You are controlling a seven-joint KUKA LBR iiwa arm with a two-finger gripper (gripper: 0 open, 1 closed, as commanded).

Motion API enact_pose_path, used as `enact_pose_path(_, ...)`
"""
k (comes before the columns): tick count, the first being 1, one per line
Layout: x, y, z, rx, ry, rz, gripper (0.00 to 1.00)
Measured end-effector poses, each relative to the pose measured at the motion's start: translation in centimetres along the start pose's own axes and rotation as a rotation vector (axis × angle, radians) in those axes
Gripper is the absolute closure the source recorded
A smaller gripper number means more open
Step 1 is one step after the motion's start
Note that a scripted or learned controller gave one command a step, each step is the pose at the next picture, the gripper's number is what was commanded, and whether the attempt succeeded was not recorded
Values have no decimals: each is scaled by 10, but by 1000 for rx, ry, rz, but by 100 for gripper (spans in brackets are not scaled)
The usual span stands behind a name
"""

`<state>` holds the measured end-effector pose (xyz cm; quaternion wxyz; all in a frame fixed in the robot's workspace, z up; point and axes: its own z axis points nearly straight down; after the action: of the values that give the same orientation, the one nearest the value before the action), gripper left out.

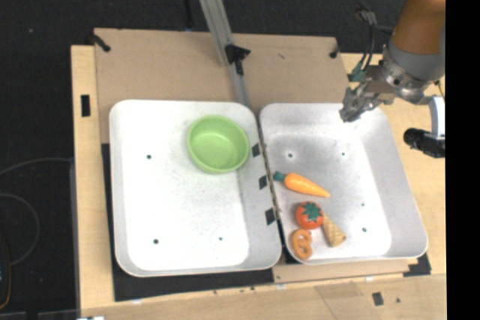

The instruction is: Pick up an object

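While nothing is picked up yet, this is how things look.
Arm: the gripper hangs over the far corner of the right bin.
Jaws: too small and dark to tell if open or closed.
Toys: carrot, tomato and two small pieces lie near the bin's front.
Green bowl: in the left bin.
Left to do: go down, grab one, lift.

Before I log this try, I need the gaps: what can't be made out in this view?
- Gripper: too small and dark to tell whether it is open or shut.
- Arm: cut off by the right edge above the orange band.
- Items beside the tomato, at the right bin's near edge: too small to identify.
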<state>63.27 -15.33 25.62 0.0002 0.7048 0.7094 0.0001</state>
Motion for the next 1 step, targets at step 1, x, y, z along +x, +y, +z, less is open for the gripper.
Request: enact_pose_path(1, 59, 4, 9, 0, 1, 0, 100)
